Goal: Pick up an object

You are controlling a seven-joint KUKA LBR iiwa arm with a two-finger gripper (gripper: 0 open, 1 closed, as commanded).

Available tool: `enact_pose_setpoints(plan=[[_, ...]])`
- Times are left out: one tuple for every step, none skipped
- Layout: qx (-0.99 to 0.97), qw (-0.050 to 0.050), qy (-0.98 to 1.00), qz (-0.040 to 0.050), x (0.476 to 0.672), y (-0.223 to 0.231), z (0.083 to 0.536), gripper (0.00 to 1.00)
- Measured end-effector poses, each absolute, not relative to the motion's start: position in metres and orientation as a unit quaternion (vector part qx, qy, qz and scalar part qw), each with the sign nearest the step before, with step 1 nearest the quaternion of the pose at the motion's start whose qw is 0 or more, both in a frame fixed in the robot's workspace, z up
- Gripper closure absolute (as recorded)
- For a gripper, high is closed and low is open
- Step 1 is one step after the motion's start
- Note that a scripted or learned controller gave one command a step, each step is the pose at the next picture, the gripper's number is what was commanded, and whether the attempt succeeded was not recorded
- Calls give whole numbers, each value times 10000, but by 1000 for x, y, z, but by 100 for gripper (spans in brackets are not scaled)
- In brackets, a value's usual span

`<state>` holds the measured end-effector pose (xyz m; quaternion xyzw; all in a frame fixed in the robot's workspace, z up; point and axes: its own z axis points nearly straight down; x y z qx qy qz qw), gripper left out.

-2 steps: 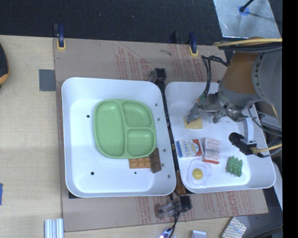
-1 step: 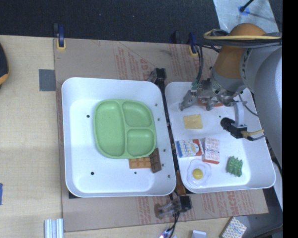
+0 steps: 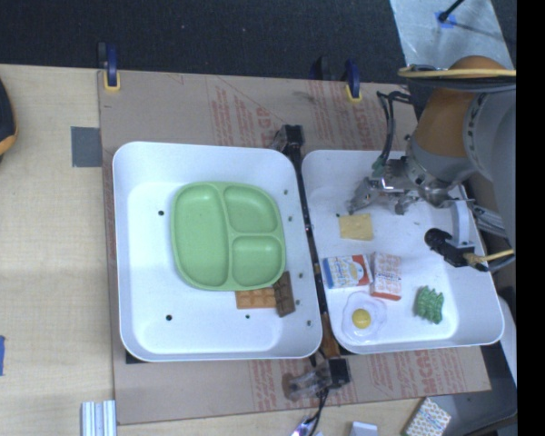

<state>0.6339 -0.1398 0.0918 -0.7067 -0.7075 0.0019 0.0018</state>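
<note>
Nearest the lens among the loose pieces, a toy fried egg (image 3: 361, 317) lies close to the front wall of the right bin (image 3: 409, 341), with a green leafy piece (image 3: 428, 304) just beside it toward the arm's side. Both sit tight to the rim, so a straight descent there leaves little room on the wall side. Behind them, 2 small printed packets (image 3: 345, 271) (image 3: 387, 275) lie flat and nearly touching, which would likely crowd a grasp on either.

A yellow square (image 3: 356, 227) lies flat farther back, apart from the other 4 things, with bare bin floor all round it. The hand (image 3: 386, 193) hangs just behind it, over the back part of the right bin; this looks like a setup for that piece. How far the hand is open I cannot tell from this slant, and nothing visibly sits in it. Being thin and flat, the square may be hard to get under.

On the bench (image 3: 45, 289), the left bin (image 3: 136, 243) holds a green plate (image 3: 227, 234) with 3 compartments and a brown waffle piece (image 3: 256, 299) tucked against its front edge, well apart from the hand.
</note>
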Motion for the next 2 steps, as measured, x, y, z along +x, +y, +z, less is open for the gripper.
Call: enact_pose_setpoints(plan=[[-7062,39,-7080,31,572,-122,91,0],[-7057,26,-7085,25,550,-124,91,0]])
